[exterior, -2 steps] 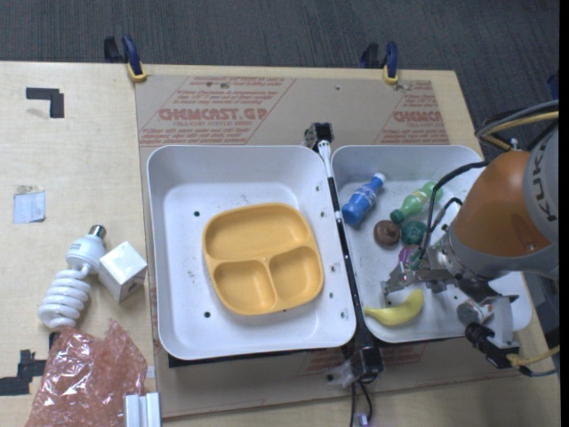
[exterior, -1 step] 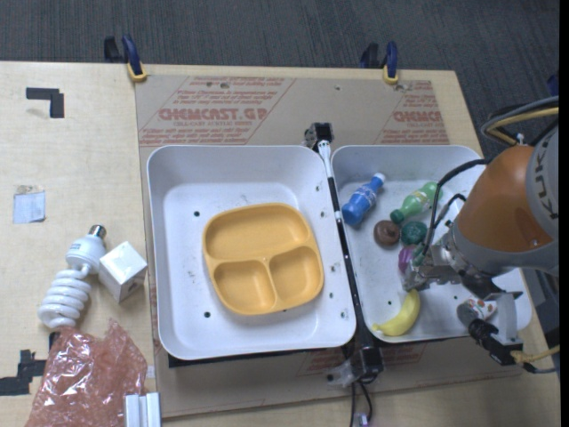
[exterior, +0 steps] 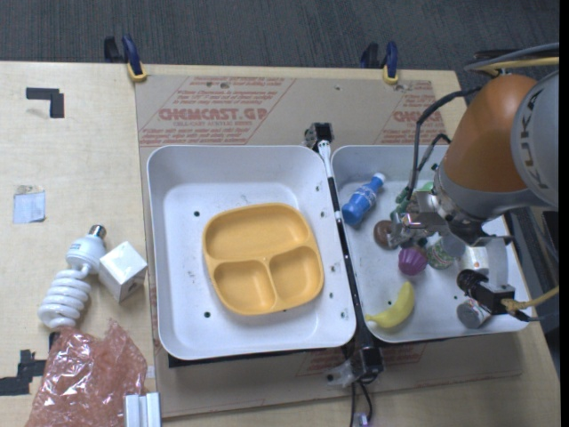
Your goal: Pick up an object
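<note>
While I hang over the right bin, these lines run from largest to smallest:
Board: one brown sheet [exterior: 213,109] under both bins, printed in red "CHEMCAST GP"; smaller print is too blurred to read.
Bins: two white ones, the left bin [exterior: 173,247] and the right bin [exterior: 444,314], touching side by side.
My arm: one, grey with an orange band [exterior: 484,140]; grey letters "KU" show at the frame's edge.
Plate: one yellow divided plate [exterior: 263,258], three compartments, alone in the left bin.
Bulb: one white spiral bulb [exterior: 69,283] on the bench, left of the bins, beside one white cube [exterior: 124,269].
Bottle: one blue bottle [exterior: 361,199], lying tilted in the right bin.
Banana: one yellow banana [exterior: 396,307], near the right bin's front wall.
Ball: one purple ball [exterior: 411,260], just below my gripper [exterior: 411,223].
Jaws: I cannot tell whether they are apart or together.
</note>
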